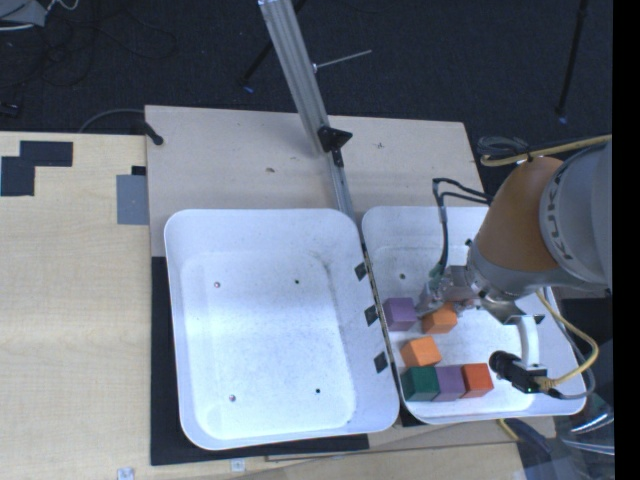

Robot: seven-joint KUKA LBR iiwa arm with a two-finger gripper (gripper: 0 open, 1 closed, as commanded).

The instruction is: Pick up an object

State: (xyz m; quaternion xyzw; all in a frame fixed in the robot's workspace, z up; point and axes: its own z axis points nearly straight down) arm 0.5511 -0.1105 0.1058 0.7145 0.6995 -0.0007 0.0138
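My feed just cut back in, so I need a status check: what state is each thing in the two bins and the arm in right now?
Left bin: nothing in it.
Right bin: holds all the blocks.
Purple block: lying flat by the divider.
Orange block: at the gripper, grasp unclear.
Second orange block: loose, tilted.
Green block, purple block, red-orange block: in a row at the front wall.

The grey arm with its orange band (525,218) reaches in from the right, its tool (438,300) pointing down and leftward.
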